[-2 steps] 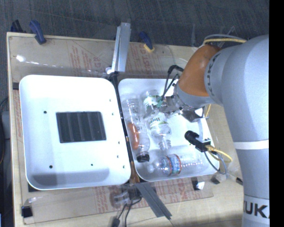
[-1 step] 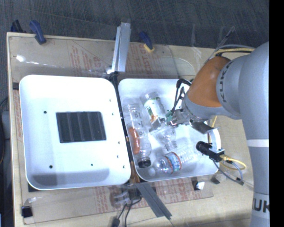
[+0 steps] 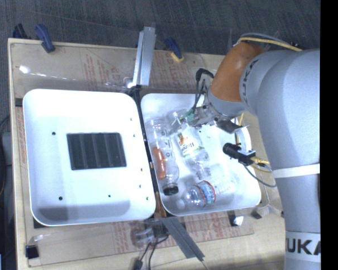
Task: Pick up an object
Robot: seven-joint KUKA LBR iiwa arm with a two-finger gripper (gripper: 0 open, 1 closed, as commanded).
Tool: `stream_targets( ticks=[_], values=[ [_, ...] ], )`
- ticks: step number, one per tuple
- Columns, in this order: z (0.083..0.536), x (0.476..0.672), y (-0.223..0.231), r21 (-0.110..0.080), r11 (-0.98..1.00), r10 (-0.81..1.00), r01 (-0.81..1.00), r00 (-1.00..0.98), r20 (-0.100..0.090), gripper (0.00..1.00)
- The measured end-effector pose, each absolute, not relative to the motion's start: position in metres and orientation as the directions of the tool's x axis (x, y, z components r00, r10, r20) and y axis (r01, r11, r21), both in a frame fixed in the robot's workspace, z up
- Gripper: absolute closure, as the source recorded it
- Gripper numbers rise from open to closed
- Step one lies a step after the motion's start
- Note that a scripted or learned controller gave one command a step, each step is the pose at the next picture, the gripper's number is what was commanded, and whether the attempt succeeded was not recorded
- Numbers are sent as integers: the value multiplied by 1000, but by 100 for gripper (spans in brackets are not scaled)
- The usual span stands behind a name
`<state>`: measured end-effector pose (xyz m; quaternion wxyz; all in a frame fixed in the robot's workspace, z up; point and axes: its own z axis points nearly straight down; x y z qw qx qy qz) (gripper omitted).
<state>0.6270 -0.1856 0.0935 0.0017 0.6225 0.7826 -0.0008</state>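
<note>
The right bin holds several clear plastic bottles. One with an orange label lies along the bin's left side, its black cap toward the front. Another with a white and orange label lies in the middle. A third with a blue and red label rests near the front wall. My gripper is low in the back part of this bin, right over the top ends of the bottles, under the orange band. A clear bottle end sits close against it, but I cannot make out a hold.
The left bin has a dark ribbed rectangular panel on its floor. A metal divider bar rises between the bins at the back. Blue clamps grip the bench's far edge. The grey arm body covers the right side.
</note>
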Motion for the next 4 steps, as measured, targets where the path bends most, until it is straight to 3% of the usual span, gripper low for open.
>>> stream_targets(
  ticks=[1,2,3,4],
  values=[
    [95,595,-179,2,354,935,935,-354,-12,0],
    [96,656,-175,1,223,975,975,-223,-15,0],
    [92,606,-180,-2,347,938,938,-347,-1,0],
    [112,653,-195,1,298,955,955,-298,-1,0]
  ],
)
